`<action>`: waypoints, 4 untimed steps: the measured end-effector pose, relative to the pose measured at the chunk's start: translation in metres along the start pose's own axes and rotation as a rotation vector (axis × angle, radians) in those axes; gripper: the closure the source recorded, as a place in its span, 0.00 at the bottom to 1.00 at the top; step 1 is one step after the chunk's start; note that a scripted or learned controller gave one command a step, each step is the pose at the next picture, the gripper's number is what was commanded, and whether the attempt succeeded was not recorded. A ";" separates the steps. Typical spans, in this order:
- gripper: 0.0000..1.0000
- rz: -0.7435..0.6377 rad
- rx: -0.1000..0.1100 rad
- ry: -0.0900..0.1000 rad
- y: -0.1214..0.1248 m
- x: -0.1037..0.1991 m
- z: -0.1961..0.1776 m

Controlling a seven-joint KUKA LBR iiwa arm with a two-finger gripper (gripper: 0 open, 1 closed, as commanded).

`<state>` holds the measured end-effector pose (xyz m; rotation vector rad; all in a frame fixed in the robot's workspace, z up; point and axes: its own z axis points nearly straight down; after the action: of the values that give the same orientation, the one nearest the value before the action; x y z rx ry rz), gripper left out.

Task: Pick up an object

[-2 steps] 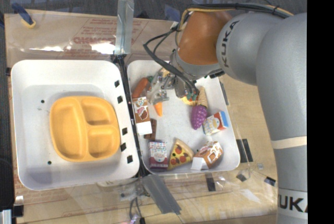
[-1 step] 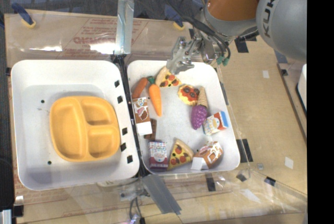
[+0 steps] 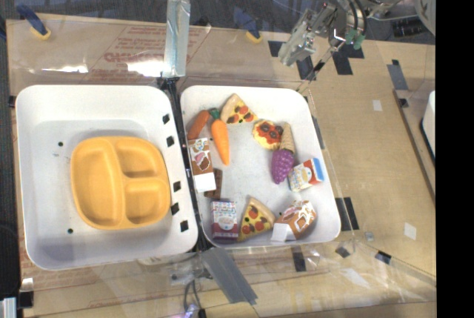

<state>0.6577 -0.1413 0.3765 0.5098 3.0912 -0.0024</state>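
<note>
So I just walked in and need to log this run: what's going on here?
The grey arm's hand hangs above the bench beyond the far right corner of the right bin, with nothing between its fingers. That bin holds toy food: carrots, pizza slices, purple grapes and small cartons. The left bin holds a yellow divided tray. Nothing has been picked up yet.
</note>
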 end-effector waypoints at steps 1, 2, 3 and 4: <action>1.00 0.115 0.002 0.000 -0.070 -0.011 -0.081; 1.00 -0.329 0.000 0.002 -0.068 -0.007 -0.118; 1.00 -0.841 -0.001 0.001 -0.062 -0.022 -0.118; 1.00 -1.206 -0.001 -0.001 -0.062 -0.022 -0.118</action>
<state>0.6579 -0.2073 0.4949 -1.3338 2.8359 -0.0085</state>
